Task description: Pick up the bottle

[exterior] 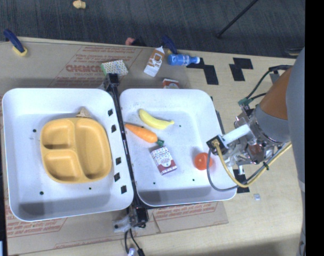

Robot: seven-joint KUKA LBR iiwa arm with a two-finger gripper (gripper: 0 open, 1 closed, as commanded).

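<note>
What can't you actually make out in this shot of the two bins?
- Bottle, camera view: too small and blurred to read its label.
- Red round thing, camera view: right edge covered by the gripper.
- Tan thing at the far edge of the yellow plate, camera view: mostly hidden by the plate.

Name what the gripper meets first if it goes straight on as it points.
Likely the right bin at its rim, beneath the gripper, with the red round thing just inside; depth is unclear.

Beyond the right bin (194, 116) — banana (155, 120), carrot (141, 133), red packet (163, 160) inside — a blue bottle (182, 60) on the bench (274, 223)
</note>
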